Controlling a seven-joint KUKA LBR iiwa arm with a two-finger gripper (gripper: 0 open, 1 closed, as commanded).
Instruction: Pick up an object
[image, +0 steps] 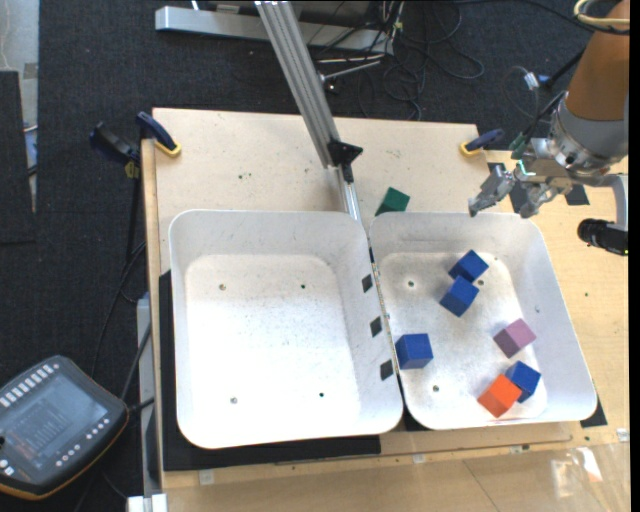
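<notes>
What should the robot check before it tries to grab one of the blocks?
1. Blocks to pick lie in the right bin: ok. Four blue ones, a purple block and an orange block.
2. Gripper is over a block: not ok, it hovers at the bin's far rim.
3. Gripper holds nothing already: ok, nothing shows between its fingers.
4. An easy block stands alone: ok, the blue block near the divider has space around it.
5. Orange block has room around it: not ok, it touches a blue neighbour.
</notes>
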